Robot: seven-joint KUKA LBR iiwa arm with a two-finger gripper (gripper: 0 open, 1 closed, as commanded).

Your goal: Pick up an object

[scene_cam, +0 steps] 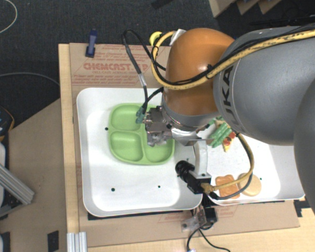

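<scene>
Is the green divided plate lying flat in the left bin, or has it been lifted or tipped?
Flat, it seems: the green plate rests right side up on the left bin floor, compartments facing up. The arm hides its right edge.

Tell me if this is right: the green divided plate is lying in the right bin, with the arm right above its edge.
Not quite. The camera view shows the green divided plate lying in the left bin, not the right one. The rest holds: the arm is right above its edge.

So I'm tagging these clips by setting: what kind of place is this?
Probably a robotics lab, not a kitchen: a grey arm works over white bins on a bench, with loose cables and a toy-like green tray.
</scene>
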